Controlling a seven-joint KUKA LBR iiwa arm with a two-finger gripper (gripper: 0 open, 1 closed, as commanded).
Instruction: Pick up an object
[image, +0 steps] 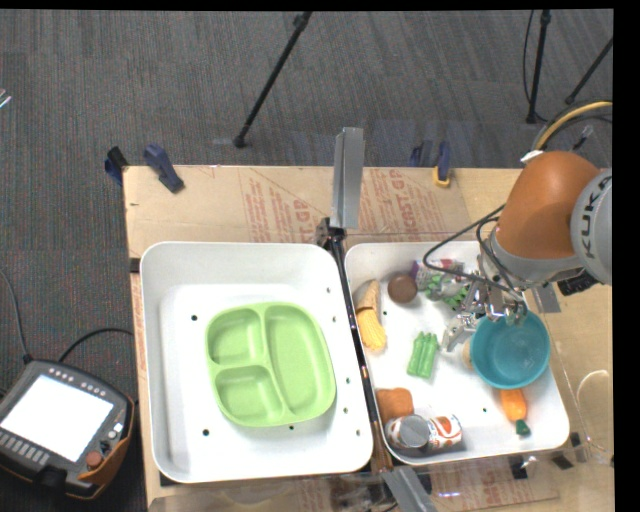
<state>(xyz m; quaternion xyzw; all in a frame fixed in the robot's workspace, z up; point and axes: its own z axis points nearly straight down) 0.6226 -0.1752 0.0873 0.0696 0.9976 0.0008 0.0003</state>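
Observation:
My gripper hangs low over the right bin, under the arm's orange wrist band. It sits just left of a teal bowl and right of a green pod-shaped toy. I see nothing held in it. A yellow corn cob, a brown ball and a small green and purple item lie toward the bin's far left. Along the near edge are an orange lump, a tipped can and a carrot.
The left bin holds a green divided plate. A grey upright post stands behind the seam between the bins. A tablet pendant lies on the floor at the lower left.

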